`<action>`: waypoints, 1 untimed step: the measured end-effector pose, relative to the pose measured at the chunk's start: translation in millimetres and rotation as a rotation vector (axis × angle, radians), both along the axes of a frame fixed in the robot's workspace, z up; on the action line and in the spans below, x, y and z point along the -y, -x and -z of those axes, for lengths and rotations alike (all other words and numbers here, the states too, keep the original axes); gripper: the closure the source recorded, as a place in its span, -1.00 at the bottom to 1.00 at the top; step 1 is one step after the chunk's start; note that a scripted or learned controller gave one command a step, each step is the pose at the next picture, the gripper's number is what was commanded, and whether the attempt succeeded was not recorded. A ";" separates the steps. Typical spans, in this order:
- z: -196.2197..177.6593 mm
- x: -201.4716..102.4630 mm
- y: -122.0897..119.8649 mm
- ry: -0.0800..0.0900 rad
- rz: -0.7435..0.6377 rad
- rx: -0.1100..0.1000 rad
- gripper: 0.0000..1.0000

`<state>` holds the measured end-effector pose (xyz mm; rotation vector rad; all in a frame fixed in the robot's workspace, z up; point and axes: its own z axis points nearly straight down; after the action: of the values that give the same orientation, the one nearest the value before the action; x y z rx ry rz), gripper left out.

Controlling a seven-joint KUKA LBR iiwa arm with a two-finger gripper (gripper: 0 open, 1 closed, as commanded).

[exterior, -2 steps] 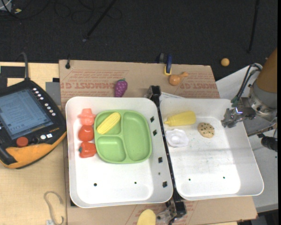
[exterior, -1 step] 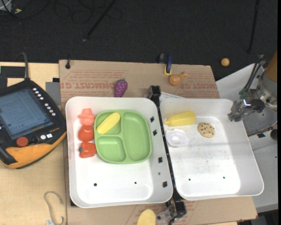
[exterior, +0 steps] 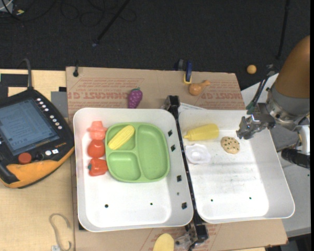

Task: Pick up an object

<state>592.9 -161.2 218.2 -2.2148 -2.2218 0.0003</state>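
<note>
My gripper [exterior: 245, 129] hangs over the right bin [exterior: 251, 192] near its upper right side, just right of a round brown cookie [exterior: 231, 145]. A yellow bottle-shaped toy [exterior: 202, 133] lies at the top left of that bin, with a small white object [exterior: 197, 153] below it. In the left bin [exterior: 125, 208] a green divided plate [exterior: 138, 153] carries a yellow corn cob [exterior: 120, 136]. Three red and pink toys [exterior: 96, 148] lie beside the plate's left edge. Nothing shows between the gripper's fingers.
A teach pendant [exterior: 23, 135] rests on the bench at the left. On the cardboard behind the bins sit purple grapes [exterior: 134, 97] and an orange toy [exterior: 197, 87]. A yellow object [exterior: 164, 242] lies below the bins at the front.
</note>
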 end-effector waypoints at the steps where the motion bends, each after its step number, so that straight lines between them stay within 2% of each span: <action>1: -12.3 -52.8 0.2 0.000 -0.001 0.001 1.00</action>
<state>592.6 -108.3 230.5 -2.2146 -2.2232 -0.0016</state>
